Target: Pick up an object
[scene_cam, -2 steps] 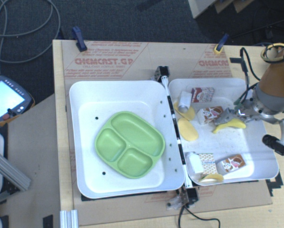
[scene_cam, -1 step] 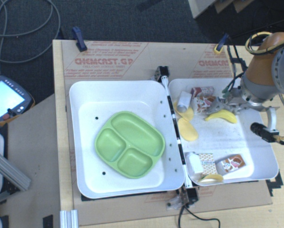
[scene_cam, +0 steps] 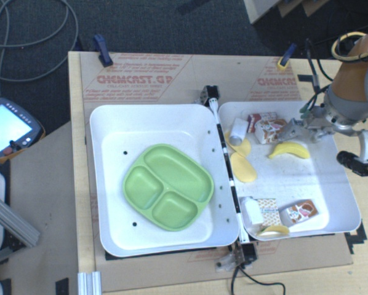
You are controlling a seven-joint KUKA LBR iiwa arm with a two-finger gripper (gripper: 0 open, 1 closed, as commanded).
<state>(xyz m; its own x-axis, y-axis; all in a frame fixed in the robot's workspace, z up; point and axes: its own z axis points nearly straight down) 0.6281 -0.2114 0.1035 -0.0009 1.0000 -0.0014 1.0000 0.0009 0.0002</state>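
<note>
Tool [scene_cam: 296, 129] over right bin [scene_cam: 341, 217] far edge, just above banana [scene_cam: 290, 150]; finger state can't tell. Bin center open.

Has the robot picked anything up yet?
Not yet. The gripper is low in the right bin, just above the banana, with nothing seen between its fingers. The banana lies on the bin floor, as do the snack packs. Grabbing and lifting are left. The green tray sits in the left bin.

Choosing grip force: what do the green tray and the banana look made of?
Green tray: probably hard moulded plastic, smooth with a slight sheen and rounded compartment ridges. Banana: likely a plastic toy, evenly yellow and unmarked, though the view leaves that open.
</note>
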